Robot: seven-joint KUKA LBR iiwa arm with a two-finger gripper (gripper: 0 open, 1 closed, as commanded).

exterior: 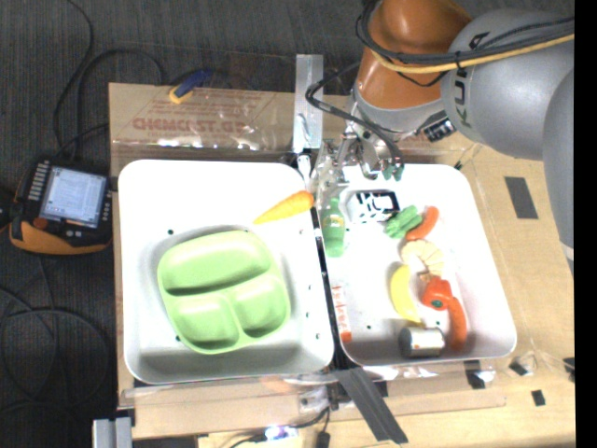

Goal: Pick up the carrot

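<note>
Camera view, tapered orange carrot (pixel 285 207), yellowish tip

Carrot (pixel 285 207): I see it orange, yellowish tip.
Pose: tilted, thick end toward two o'clock.
Place: left bin's upper-right corner.

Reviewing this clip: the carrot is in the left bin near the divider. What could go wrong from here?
1. The carrot lies close to the left bin's right wall, so a finger may strike the rim or push it aside.
2. The hand sits over the divider beside a green bottle and could bump it.
3. The tapered carrot may slip or roll toward the green tray.
</note>
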